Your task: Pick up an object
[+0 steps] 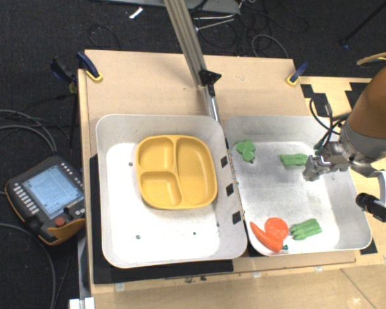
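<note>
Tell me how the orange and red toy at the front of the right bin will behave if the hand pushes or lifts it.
The orange and red toy looks like moulded plastic food, so probably stiff and light. Its round orange part may let it roll or swivel when pushed. It lies against the bin's front rim, which could crowd the hand.

Dark carpet floor (32,18), strewn with black cables (13,118); tan wooden bench (148,85) (blue-yellow clamps at corners); teach pendant (48,198) lying left.

Arm (373,118) cropped at right edge
</note>
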`<state>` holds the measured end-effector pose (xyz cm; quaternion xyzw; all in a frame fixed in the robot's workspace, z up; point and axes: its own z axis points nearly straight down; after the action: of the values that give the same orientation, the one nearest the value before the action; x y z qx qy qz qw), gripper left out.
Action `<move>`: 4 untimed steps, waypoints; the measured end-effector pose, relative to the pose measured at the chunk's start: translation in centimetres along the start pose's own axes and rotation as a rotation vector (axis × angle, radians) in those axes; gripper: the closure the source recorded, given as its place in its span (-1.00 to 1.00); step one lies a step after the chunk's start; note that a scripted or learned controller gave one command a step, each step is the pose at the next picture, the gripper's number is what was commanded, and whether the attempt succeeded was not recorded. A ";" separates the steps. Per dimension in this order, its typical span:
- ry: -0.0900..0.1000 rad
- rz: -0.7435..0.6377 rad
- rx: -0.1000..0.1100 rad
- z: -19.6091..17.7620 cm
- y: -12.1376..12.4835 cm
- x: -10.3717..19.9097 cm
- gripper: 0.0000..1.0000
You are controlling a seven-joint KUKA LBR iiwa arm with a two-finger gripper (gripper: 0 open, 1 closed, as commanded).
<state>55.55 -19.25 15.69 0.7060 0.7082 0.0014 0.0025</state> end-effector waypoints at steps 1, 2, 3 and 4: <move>-0.001 -0.001 -0.002 -6.3 0.5 0.3 1.00; 0.000 0.000 0.002 -8.3 0.6 0.3 1.00; 0.003 -0.005 0.004 -8.8 1.1 5.6 1.00; 0.002 -0.005 0.003 -9.2 3.3 10.4 1.00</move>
<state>58.74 -8.86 24.88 0.7043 0.7099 0.0013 0.0007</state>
